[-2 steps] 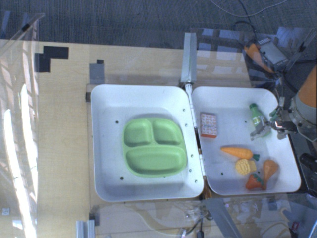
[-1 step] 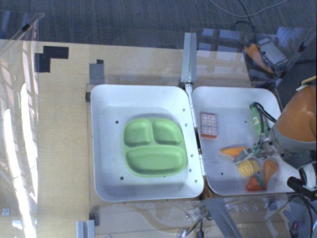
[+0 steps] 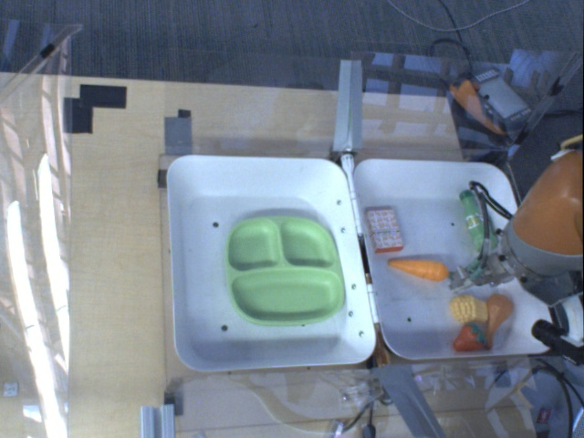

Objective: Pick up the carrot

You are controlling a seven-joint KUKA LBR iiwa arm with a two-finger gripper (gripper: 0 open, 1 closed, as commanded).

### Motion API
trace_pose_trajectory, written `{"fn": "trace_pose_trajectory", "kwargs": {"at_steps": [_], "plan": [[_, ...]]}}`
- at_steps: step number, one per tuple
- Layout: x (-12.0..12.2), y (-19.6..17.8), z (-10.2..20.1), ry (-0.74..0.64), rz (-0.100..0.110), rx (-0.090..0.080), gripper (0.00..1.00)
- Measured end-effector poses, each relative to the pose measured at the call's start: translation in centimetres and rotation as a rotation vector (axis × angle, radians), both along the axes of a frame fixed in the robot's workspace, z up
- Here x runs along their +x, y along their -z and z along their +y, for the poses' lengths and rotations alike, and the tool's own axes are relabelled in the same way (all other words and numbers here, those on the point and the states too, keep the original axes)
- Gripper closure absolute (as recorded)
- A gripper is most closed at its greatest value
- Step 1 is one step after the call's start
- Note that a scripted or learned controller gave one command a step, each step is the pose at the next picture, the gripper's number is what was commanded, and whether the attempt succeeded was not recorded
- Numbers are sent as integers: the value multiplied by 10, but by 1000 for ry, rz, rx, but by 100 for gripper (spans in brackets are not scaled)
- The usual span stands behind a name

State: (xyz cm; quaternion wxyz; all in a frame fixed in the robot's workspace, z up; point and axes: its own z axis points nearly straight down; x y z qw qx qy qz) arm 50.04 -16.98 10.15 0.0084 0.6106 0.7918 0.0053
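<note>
The carrot (image 3: 418, 268) is orange and lies flat in the right bin (image 3: 411, 185), near its left-centre, with its tip pointing left. My gripper (image 3: 473, 278) reaches in from the right and hovers just right of the carrot's thick end. Nothing shows in its grasp. The orange band of the arm (image 3: 552, 213) sits above the bin's right edge.
A pink box (image 3: 384, 229) lies just above the carrot. A green bottle (image 3: 470, 210) lies near the arm. Yellow corn (image 3: 467, 309), a tan piece (image 3: 498, 312) and a red fruit (image 3: 468, 338) crowd the bin's lower right. The left bin (image 3: 196, 245) holds a green divided plate (image 3: 283, 270).
</note>
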Motion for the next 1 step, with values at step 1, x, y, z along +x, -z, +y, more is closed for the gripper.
{"fn": "trace_pose_trajectory", "kwargs": {"at_steps": [1], "plan": [[-12, -84, 90, 73, 13, 2, 100]]}}
